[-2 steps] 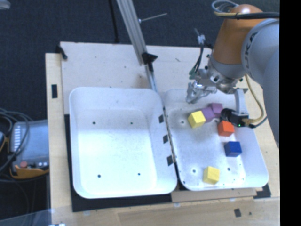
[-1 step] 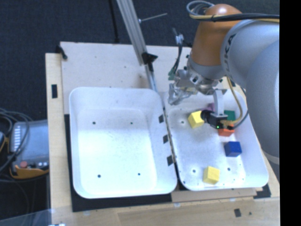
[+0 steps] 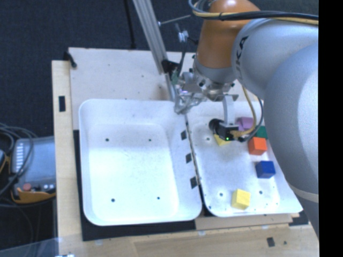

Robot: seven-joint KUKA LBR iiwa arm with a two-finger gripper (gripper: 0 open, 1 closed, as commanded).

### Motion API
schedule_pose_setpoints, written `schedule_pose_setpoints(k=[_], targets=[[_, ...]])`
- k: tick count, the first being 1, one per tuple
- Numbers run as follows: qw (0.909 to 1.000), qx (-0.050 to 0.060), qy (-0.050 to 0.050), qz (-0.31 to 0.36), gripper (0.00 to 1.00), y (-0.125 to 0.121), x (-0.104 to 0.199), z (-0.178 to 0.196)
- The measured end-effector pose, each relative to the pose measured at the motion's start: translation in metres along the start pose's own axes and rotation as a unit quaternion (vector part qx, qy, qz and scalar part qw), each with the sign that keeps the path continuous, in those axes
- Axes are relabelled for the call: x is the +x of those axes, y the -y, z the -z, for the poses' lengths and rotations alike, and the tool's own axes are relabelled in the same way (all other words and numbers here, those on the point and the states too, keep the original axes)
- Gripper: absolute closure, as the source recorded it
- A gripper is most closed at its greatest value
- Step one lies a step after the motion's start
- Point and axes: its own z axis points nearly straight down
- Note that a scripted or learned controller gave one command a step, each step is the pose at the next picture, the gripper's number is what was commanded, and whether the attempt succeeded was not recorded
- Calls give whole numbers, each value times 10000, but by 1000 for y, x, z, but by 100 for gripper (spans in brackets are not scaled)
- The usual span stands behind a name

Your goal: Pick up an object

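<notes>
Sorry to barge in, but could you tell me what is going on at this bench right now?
A grey robot arm is reaching in over the right bin, trying to pick something up. Its gripper hangs above the top of the divide between the two bins, with nothing seen in it. The blocks lie in the right bin: a yellow block, a blue block, an orange block and a pink block. The left bin sits beside it.

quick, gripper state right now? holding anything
Gripper: low over the divide between the two bins, near their back edge; whether it is open or closed cannot be told, and no object shows in it.
</notes>
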Motion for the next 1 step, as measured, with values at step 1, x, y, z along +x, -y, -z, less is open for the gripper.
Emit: schedule_pose_setpoints(k=[1], targets=[[10000, 5, 4, -2, 100, 6, 50, 2]])
